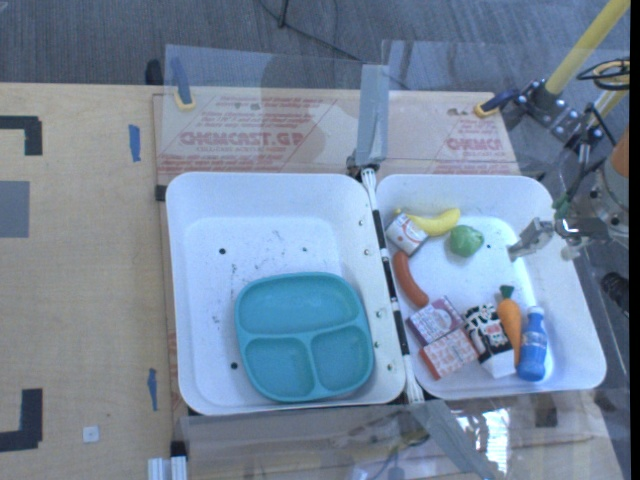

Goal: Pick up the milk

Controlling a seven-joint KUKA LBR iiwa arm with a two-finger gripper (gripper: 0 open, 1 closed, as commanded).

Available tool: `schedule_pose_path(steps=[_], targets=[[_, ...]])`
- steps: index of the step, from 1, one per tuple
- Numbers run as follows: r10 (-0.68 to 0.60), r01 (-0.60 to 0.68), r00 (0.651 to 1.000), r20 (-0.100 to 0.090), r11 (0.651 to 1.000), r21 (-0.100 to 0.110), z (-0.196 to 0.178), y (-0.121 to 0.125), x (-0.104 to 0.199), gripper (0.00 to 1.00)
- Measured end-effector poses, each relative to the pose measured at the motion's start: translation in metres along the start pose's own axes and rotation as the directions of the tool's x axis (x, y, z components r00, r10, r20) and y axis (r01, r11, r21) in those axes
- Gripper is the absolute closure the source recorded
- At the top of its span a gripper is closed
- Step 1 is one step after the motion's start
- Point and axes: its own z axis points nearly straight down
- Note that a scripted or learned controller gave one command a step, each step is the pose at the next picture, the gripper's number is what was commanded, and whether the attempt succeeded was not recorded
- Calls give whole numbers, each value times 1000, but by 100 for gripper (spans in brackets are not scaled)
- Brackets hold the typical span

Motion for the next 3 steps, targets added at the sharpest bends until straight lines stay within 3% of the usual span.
schedule_pose_path(steps=[1,2,3], targets=[[-288,288,957,6,957,-9,103,-30,42,0],[-281,281,960,11,960,-14,95,-29,38,100],[381,-381,924,5,924,-20,103,-39,75,100]])
